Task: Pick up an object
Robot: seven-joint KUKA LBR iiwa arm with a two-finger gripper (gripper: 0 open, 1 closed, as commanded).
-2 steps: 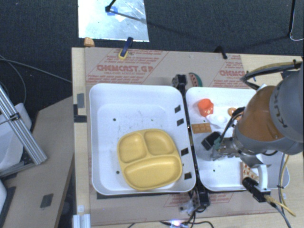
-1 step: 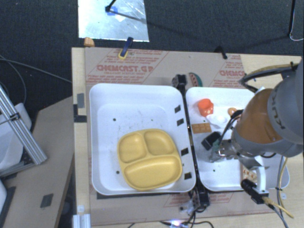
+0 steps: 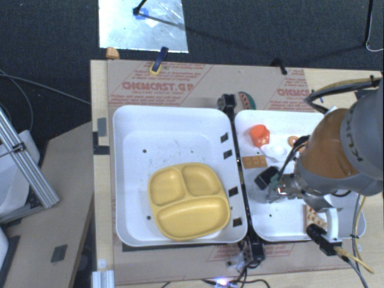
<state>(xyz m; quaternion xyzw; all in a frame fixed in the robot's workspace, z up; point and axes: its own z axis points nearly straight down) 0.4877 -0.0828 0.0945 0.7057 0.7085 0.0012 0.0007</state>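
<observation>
Camera view looks down at a slant on two shallow white bins set on a brown cardboard sheet printed with red lettering. Filling the lower middle of the left bin (image 3: 129,161) is a smooth, pale yellow plastic plate (image 3: 189,201) with rounded corners and three moulded compartments. At the frame's right, the grey arm with its glossy orange band covers much of the right bin (image 3: 264,224). Its gripper (image 3: 277,189) sits low over the bin's middle, beside a small black block (image 3: 266,177); how wide it stands, and whether it has hold of anything, cannot be told. Near the bin's upper left lie a small orange object (image 3: 259,135), something crumpled and white (image 3: 276,152), and a flat tan waffle-patterned piece (image 3: 254,161).
</observation>
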